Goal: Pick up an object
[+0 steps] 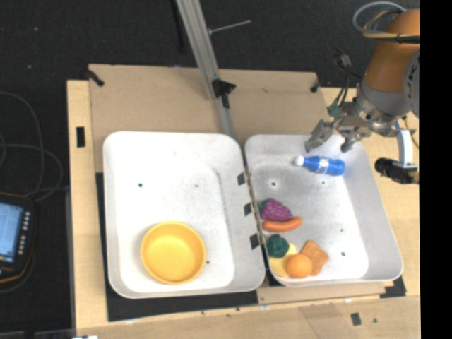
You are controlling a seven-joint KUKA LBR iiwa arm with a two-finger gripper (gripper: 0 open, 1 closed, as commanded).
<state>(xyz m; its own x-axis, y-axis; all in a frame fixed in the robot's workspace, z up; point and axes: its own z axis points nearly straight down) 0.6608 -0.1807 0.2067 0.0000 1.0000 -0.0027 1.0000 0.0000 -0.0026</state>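
A blue bottle with a white cap (pixel 321 164) lies on its side near the far edge of the right bin (pixel 353 210). My gripper (pixel 332 140) hangs open just above and behind it, with nothing between its fingers. At the bin's near left lie purple grapes (pixel 275 209), an orange carrot-like piece (pixel 281 224), a green item (pixel 277 246), an orange ball (pixel 299 266) and a tan piece (pixel 316 254). A yellow bowl (pixel 173 251) sits in the near part of the left bin (pixel 141 168).
A slanted metal pole (pixel 205 55) rises from behind the gap between the two bins. Black clips (pixel 248 210) mark the seam between them. A screen device (pixel 13 233) sits off the bench at left.
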